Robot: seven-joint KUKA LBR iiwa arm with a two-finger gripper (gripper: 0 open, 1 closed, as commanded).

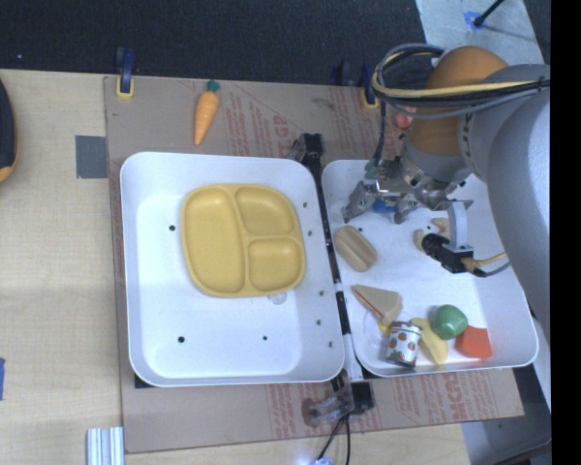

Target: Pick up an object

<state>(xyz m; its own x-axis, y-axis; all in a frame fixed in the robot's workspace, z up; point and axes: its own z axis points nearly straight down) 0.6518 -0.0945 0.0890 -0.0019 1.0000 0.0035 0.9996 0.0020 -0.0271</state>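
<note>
- In the right bin (pixel 508 289), far end: gripper (pixel 376 199) sits low over the bin floor, arm reaching in from the right, wrist tilted toward the divider between the bins.
- Claw state: can't tell. The metal ends are small and cluttered against the white floor. Nothing visibly between them, so not calling a grasp.
- Likely target, my guess: the bread roll (pixel 354 248), the closest item, just toward the near side of the gripper and hard against the left wall of the right bin. Close to the claw but apart from it.
- Roll look: tan, oblong, smooth, lying flat on a diagonal. Should fit a two-finger pinch across the short axis; the wall beside it limits approach from that side.
- Other candidates are all in the near half of the same bin, which explains why the arm works there: a tan wedge (pixel 380 300), small printed can (pixel 403 344), yellow piece (pixel 429 341), green ball (pixel 449 320), red block (pixel 474 342). They are clustered and some touch, so picking there risks grabbing two.
- Left bin (pixel 150 260) holds a yellow divided plate (pixel 242 238), flat and centred: a poor pinch target.
- Toy carrot (pixel 205 112) lies outside both bins on the bench, out of play.
- Task status: no pick evident yet.
</note>
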